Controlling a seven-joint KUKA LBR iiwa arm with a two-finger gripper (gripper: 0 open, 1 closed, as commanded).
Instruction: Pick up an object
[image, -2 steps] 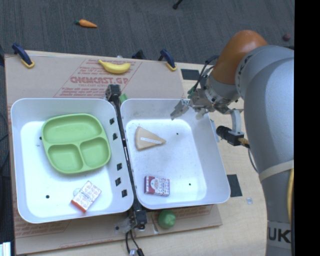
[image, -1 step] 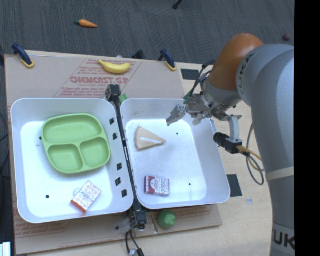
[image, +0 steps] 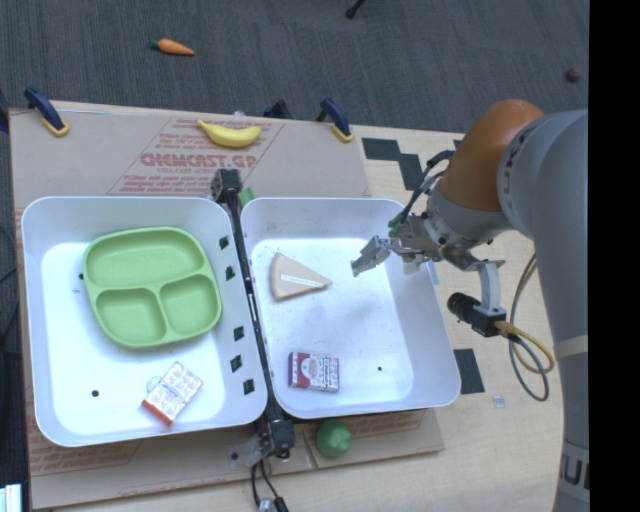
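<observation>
1. Here I see the arm (image: 520, 190) reaching in over the right bin (image: 425, 340).
2. The left bin (image: 45, 330) holds a green tray (image: 150, 285) and a small packet (image: 172, 390).
3. A sandwich wedge (image: 295, 277) and a red carton (image: 314, 371) lie in the right bin.
4. The gripper (image: 368, 258) hovers right of the wedge, holding nothing; I cannot tell its opening.
</observation>
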